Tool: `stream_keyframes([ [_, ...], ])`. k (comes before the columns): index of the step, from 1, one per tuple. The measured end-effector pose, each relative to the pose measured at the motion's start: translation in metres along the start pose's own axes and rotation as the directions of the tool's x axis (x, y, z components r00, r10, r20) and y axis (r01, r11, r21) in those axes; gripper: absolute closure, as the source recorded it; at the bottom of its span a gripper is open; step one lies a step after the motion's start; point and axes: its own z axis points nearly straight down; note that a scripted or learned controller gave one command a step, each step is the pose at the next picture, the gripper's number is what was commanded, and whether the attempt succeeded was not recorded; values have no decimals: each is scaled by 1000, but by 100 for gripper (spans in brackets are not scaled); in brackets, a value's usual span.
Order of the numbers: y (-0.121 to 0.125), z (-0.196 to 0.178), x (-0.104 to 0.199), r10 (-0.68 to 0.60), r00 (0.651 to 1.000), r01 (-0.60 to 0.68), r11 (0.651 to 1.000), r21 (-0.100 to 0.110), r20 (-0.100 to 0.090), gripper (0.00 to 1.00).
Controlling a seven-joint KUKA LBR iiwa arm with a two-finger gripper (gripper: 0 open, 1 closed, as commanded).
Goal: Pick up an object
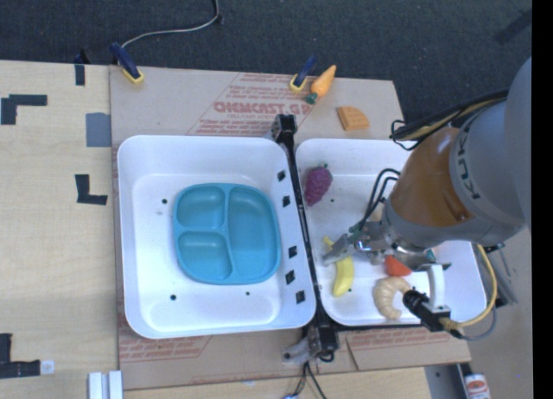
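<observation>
Cardboard bench (251,108) — two white bins (138,216).

Robot lab: cardboard-covered bench (346,95), two white bins (138,216), clamps (127,62), trailing cable (186,26), toy food.

Both white bins (138,216) appear smooth glossy plastic, the blue divided tray (227,233) matt plastic, seated on brown printed cardboard (251,108) over pale wood-look bench (43,216) at frame left.

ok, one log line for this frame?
arm over right bin | pincer low by banana | grapes, croissant loose | grasp unconfirmed
</observation>
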Motion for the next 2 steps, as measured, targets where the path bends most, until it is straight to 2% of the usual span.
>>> stream_keyframes([
  [1,0,-10,-1,2,1000,-2,1000,0,1,100],
  [2,22,-110,70,-1,1000,1,1000,7,-2,100],
])
